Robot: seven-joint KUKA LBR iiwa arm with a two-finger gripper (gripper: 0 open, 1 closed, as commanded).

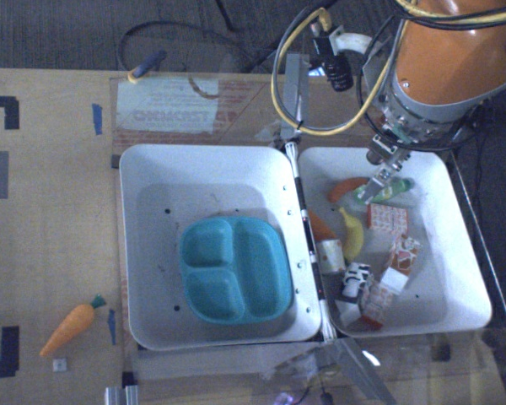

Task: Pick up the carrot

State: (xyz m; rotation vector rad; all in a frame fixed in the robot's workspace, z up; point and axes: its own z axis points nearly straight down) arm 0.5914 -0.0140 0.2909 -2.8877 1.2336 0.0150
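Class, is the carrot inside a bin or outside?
Outside. The carrot lies on the wooden bench, left of the left bin.

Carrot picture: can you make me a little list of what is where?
carrot: orange toy carrot with green top lies on the wooden bench, outside the bins, near the left bin's lower left corner
left bin: shallow white bin holds a teal plastic tray with three compartments
right bin: shallow white bin holds a yellow toy banana and other small toys
gripper: two-finger gripper is over the right bin's upper part, far from the carrot
arm: grey and orange arm reaches in at upper right
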